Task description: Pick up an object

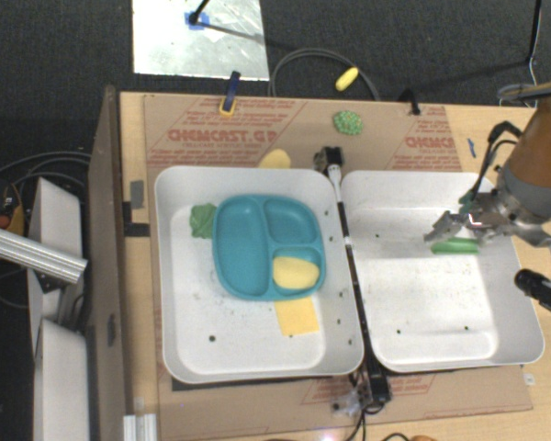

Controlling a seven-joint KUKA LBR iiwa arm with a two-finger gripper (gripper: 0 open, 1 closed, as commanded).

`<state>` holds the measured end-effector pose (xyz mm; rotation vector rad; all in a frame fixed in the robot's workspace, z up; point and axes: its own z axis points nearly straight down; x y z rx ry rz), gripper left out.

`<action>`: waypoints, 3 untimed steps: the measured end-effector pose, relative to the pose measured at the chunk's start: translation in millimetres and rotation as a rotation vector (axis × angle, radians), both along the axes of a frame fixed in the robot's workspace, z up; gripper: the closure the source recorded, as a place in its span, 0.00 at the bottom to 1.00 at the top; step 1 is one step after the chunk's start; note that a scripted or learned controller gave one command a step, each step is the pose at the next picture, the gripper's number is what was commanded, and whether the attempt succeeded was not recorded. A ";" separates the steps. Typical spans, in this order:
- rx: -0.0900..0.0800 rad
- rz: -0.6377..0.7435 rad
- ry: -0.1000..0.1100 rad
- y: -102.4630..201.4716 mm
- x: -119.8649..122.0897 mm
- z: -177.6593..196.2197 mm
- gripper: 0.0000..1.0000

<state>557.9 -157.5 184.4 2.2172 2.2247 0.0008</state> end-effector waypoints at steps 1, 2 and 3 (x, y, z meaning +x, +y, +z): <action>-0.002 -0.003 -0.001 -49.5 46.6 -61.6 0.00; -0.001 0.001 0.000 -48.6 53.5 -96.3 0.00; -0.002 0.003 -0.005 -48.7 55.0 -83.2 1.00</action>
